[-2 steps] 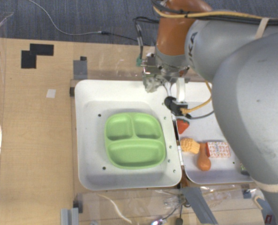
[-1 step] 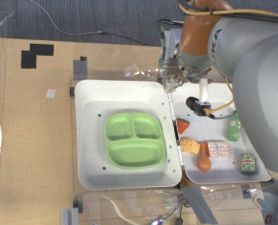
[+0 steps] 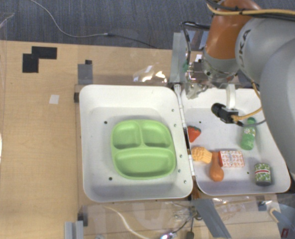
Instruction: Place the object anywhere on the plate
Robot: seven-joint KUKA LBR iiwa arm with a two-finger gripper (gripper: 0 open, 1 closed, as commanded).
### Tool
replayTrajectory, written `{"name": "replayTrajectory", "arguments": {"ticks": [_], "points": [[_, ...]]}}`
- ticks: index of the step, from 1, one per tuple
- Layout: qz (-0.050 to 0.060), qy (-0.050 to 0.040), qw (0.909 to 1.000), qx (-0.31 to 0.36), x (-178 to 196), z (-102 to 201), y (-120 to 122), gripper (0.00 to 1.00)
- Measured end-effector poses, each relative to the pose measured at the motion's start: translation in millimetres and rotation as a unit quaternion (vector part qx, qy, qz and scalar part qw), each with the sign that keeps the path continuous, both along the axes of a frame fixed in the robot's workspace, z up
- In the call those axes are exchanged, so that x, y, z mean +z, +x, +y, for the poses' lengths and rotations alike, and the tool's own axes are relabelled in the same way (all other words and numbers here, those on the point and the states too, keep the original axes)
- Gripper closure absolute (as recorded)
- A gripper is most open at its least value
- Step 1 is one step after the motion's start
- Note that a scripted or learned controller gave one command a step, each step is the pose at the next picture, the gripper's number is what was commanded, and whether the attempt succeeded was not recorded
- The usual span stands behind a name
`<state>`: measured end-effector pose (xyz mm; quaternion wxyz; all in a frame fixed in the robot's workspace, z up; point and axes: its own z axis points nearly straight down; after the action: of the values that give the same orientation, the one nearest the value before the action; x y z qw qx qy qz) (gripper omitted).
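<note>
Can't tell finger state; gripper (image 3: 193, 88) sits at the right bin's (image 3: 281, 176) top-left corner. Plate (image 3: 142, 149) in left bin (image 3: 95, 133). Right bin: corn (image 3: 202, 155), carrot (image 3: 216, 169), box (image 3: 231, 159), bottle (image 3: 247, 135), can (image 3: 262, 174).

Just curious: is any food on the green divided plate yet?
No, the green divided plate lies bare; the corn cob sits in the right bin.

Green three-compartment plastic plate (image 3: 143, 149) lies in the middle of the left shallow white bin (image 3: 95, 133) on the light wooden worktop (image 3: 33, 148). The right shallow white bin (image 3: 274, 148), touching it, holds a red pepper piece (image 3: 193, 132) at the shared wall, yellow corn cob (image 3: 202, 155) nearer, then orange carrot-shaped toy (image 3: 216, 169), patterned small box (image 3: 231, 159), green bottle (image 3: 247, 135) and small labelled can (image 3: 262, 174) rightward. The tool (image 3: 193, 88) hangs over that bin's far left corner.
</note>
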<state>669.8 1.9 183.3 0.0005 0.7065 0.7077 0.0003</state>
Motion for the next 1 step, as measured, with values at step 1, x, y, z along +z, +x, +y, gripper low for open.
{"name": "replayTrajectory", "arguments": {"ticks": [1], "points": [[0.0, 0.0006, 1.0, 0.001, 4.1, 61.9, -0.1, 1.0]]}}
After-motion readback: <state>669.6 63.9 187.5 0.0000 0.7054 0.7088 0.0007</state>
